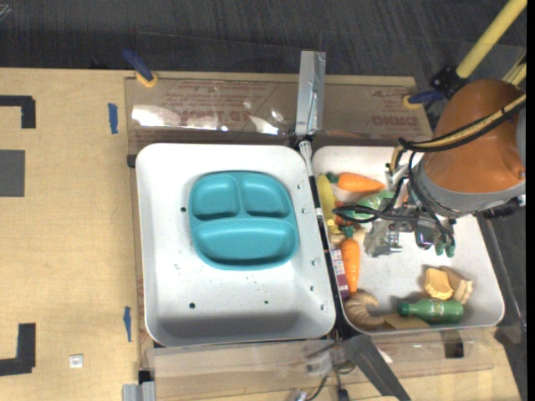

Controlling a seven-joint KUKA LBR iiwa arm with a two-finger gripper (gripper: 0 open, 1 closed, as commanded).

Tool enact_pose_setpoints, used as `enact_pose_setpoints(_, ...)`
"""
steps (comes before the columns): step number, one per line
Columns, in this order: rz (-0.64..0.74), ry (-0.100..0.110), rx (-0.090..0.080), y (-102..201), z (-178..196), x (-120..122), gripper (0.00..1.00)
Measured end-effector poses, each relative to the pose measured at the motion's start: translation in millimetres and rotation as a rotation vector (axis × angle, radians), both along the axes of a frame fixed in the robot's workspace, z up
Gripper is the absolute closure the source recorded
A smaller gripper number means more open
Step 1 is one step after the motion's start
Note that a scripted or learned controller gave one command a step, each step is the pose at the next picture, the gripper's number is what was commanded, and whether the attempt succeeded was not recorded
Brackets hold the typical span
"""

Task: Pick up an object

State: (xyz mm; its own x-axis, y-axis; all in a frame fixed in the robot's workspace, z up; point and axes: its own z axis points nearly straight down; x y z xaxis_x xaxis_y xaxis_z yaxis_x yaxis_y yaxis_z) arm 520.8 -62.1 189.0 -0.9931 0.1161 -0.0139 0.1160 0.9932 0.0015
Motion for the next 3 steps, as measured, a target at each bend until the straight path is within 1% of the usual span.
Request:
enact_pose_setpoints(1, -0.002, 0.007, 0.0, -0.7, -3.0, -1.6, 0.0)
enact_pose_setpoints(2, -0.065, 0.006, 0.0, -41.2, -95.1, -13.4, 0.0)
enact_pose_setpoints(3, -0.076, 0.001, 0.0, -50.3, -36.1, 58.0, 0.0)
